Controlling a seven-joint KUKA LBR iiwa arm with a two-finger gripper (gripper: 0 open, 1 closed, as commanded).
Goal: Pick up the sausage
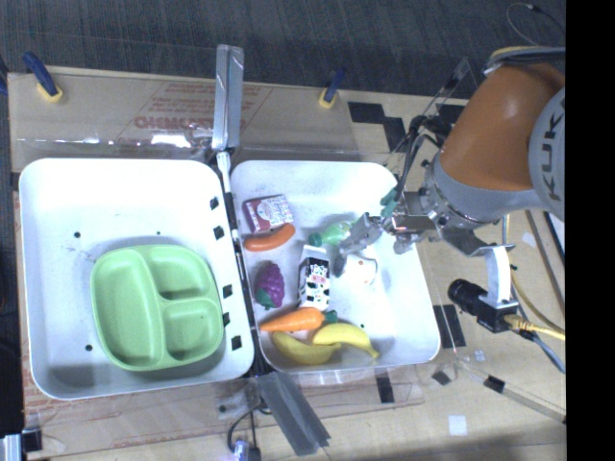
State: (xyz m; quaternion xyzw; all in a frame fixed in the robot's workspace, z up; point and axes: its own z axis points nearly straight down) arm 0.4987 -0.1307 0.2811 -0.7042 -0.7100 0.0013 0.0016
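Observation:
The sausage (269, 238), a short orange-red link, lies in the right bin (408, 301) near its left wall, just below a maroon packet (267, 211). My gripper (354, 242) hangs over the middle of the same bin, to the right of the sausage and apart from it. A pale green item (332, 230) lies between them. The sausage rests on the bin floor with nothing gripping it.
Also in the right bin are purple grapes (269, 283), a small milk carton (314, 278), a carrot (294, 320) and a banana (320, 343) along the front. The left bin (48, 219) holds a green divided plate (159, 305).

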